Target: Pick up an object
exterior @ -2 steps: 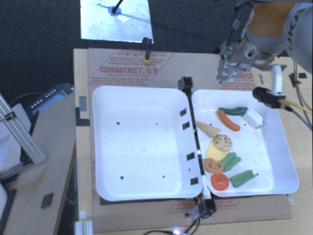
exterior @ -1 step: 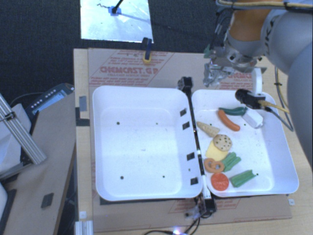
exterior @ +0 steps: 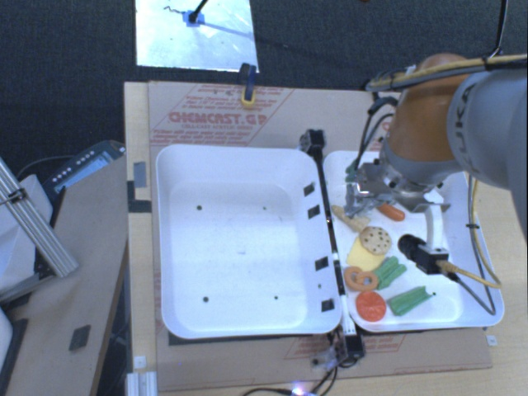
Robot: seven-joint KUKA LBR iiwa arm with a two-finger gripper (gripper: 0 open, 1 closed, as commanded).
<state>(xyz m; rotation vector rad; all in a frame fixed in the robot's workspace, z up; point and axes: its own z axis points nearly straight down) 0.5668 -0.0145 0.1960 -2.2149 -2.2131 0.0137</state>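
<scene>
1. All the pickable stuff is piled in the right bin point(exterior: 474, 308), which makes sense since the arm comes in from that side and only has to drop down to reach it. The left bin point(exterior: 239, 238) sits right next to it with nothing but its bare floor to look at.
2. The gripper point(exterior: 363, 198) is low over the back-left corner of the right bin, hanging under the arm's orange band point(exterior: 421, 122). It sits just beside a pale stick-shaped piece point(exterior: 351, 217) and an orange carrot-like piece point(exterior: 391, 213).
3. Honestly can't tell how wide the fingers are or whether they've got anything; the wrist and cables cover that part (annoying angle).
4. Other candidates nearer the front: a yellow cheese-like wedge with a speckled round cookie on top point(exterior: 371, 246), a small pretzel-looking ring point(exterior: 360, 280), a red tomato-like disc point(exterior: 371, 305), and green bean pods point(exterior: 410, 299).
5. My guess is it's lined up for the pale stick or the carrot, since those are closest. They lie near the bin wall, so a finger could clip the rim.
</scene>
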